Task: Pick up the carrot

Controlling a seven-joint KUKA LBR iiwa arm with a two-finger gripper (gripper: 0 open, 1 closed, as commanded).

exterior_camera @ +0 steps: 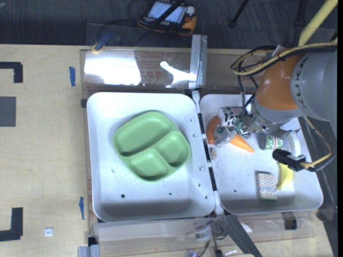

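Arm (316, 84): fat grey metal shell w/ dark lettering on its side, partly cut off. Below that a glossy orange band (276, 87), rounded like a ball. Black and yellow cables (257, 60) loop over the top of the band, w/ another black cable (316, 162) trailing lower down. Wrist end is darker grey w/ small green and white bits; detail there too blurry to read.

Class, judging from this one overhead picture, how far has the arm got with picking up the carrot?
Done: the arm has reached into the right bin, and its gripper sits over the carrot. In hand: a grasp may be under way, though no hold is visible. Left: the carrot lies on the bin floor, so gripping and lifting remain.
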